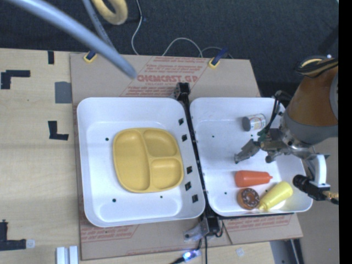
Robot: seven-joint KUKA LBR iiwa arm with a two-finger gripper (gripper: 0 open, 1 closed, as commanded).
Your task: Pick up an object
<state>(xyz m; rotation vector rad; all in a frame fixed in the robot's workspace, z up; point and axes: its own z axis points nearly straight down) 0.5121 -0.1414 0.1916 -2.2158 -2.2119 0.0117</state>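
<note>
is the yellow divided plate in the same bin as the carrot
No, the yellow plate lies in the left bin, while the carrot lies in the right bin.

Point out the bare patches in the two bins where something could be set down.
Right bin: bare floor on its left side, between the divider and the gripper, and along its top. Crowded at bottom right: carrot, donut, yellow bottle. A small can sits upper right. Left bin: bare margin around the yellow plate, widest below.

Cardboard sheet [165, 77] reads, seemingly, "CHEMCAST G.P."
</note>
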